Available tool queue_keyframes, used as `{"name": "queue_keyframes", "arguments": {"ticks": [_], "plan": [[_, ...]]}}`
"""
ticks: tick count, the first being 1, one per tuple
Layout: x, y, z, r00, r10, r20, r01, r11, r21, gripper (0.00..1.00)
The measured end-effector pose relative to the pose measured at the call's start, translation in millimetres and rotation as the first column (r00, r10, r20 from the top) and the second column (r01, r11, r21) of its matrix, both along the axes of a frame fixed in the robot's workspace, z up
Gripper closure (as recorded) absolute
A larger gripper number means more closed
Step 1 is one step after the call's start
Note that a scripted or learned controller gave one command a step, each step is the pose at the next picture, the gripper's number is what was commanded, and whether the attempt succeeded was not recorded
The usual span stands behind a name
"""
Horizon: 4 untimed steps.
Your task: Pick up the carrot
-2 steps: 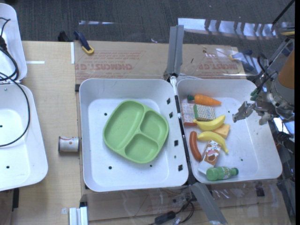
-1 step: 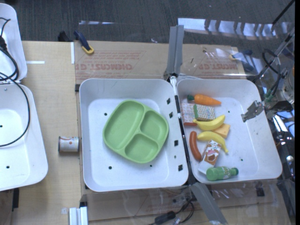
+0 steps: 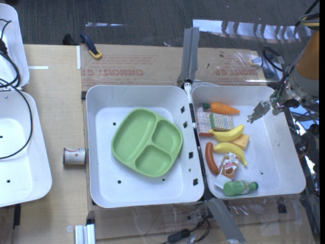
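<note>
The carrot (image 3: pixel 224 108), orange with a green top, lies at the far end of the right bin (image 3: pixel 277 156), close to the divider. My gripper (image 3: pixel 258 112) hangs over the same bin to the carrot's right, a short gap away. It is open with nothing between its fingers. The grey arm with its orange band (image 3: pixel 310 65) comes in from the right edge.
Below the carrot lie a wafer-like block (image 3: pixel 216 121), two bananas (image 3: pixel 228 133), a cheese wedge (image 3: pixel 241 141), a red sausage (image 3: pixel 211 158), a small carton (image 3: pixel 229 165) and a green bottle (image 3: pixel 239 187). The left bin (image 3: pixel 99 136) holds a green divided plate (image 3: pixel 147 142). A small can (image 3: pixel 74 156) lies on the bench.
</note>
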State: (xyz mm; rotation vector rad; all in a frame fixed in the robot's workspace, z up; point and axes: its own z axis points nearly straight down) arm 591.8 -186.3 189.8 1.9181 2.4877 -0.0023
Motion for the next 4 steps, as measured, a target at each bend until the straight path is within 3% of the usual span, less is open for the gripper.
{"name": "queue_keyframes", "arguments": {"ticks": [1,2,3,4], "plan": [[12,26,86,0.992,0.128,0.002,-0.128,0.992,-0.001,0.00],[48,48,-54,0.999,0.039,-0.001,-0.039,0.999,0.001,0.00],[55,73,-87,0.966,0.257,0.013,-0.257,0.966,-0.011,0.00],[56,73,-78,0.967,0.255,0.017,-0.255,0.967,-0.012,1.00]]}}
